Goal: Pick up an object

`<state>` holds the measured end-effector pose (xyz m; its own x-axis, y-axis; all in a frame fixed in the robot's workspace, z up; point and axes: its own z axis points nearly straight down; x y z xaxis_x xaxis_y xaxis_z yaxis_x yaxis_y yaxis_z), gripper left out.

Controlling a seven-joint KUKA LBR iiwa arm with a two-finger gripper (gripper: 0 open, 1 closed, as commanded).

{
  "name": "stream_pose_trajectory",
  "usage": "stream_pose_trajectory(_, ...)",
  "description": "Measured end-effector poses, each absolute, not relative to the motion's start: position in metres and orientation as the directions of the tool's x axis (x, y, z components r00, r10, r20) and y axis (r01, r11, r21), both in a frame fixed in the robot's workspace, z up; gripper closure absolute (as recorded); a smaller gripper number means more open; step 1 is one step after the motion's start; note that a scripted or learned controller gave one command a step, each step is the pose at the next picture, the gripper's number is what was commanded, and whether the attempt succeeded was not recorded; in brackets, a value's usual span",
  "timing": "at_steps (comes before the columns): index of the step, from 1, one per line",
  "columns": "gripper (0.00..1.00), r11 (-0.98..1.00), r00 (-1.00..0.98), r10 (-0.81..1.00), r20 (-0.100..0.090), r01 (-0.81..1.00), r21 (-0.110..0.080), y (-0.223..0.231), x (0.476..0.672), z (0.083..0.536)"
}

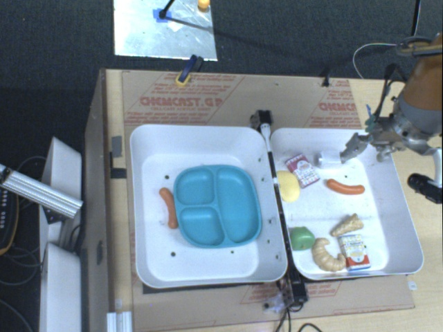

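My gripper [351,149] hangs over the far part of the right bin [400,206], coming in from the right. Just left of it lies a small white piece [325,160]. Below it rests a red-orange sausage [345,187]. A red and white packet [302,169] and a yellow lemon [288,186] sit near the bin's left wall. Toward the front are a green pepper [301,238], a beige croissant [327,254], a knobbly tan piece [347,225] and a small red carton [354,250]. Nothing shows in the gripper.
The left bin [149,158] holds a blue divided plate [216,205] and an orange sausage [169,207] beside it. A black divider [271,178] runs between the bins. The grey arm [422,95] stands over the right bin's far right corner.
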<state>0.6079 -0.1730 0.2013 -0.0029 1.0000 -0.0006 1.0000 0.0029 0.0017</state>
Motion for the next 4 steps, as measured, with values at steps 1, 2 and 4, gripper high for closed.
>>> stream_pose_trajectory(1,0.00,0.001,-0.001,1.000,0.000,1.000,0.000,-0.185,0.597,0.114)
stream_pose_trajectory(2,0.00,0.004,-0.004,1.000,0.001,1.000,0.000,-0.123,0.592,0.084)
stream_pose_trajectory(4,0.00,0.004,-0.004,1.000,0.000,1.000,0.003,-0.124,0.593,0.095)
